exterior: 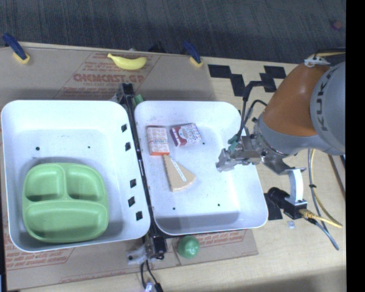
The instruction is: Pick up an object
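The right bin [231, 208] holds three things near its middle and back. A small orange-and-white packet [157, 140] lies beside a red-and-white packet [187, 134]. In front of them lies a tan wedge [179, 175] shaped like a slice of cheese or bread. My gripper [226, 162] hangs over the right part of this bin, to the right of the wedge and apart from it. Nothing shows between its fingers.
The left bin [24, 114] holds a green divided tray [65, 201]. A yellow banana [128, 60] lies on the cardboard behind the bins. A green ball [188, 246] sits on the bench in front of the right bin. Blue clamps [16, 47] grip the cardboard's back edge.
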Action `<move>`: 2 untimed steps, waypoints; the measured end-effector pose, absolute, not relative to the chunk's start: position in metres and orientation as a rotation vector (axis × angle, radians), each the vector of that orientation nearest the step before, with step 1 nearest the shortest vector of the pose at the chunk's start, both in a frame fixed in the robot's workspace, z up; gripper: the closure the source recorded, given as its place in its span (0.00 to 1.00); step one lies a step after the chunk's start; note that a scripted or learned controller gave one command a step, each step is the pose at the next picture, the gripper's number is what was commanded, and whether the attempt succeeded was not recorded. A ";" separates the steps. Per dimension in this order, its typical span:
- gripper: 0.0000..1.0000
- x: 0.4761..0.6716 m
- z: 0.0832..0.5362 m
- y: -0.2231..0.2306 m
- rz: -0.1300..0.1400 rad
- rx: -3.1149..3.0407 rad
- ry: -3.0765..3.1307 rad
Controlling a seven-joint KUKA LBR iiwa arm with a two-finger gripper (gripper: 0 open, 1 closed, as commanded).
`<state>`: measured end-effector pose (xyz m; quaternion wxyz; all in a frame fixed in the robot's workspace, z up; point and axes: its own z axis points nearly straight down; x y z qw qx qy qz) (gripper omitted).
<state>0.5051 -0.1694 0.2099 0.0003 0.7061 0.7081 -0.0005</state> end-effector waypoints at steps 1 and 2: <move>1.00 0.478 0.222 -0.152 -0.002 2.216 2.230; 1.00 0.477 0.218 -0.113 -0.003 2.213 2.233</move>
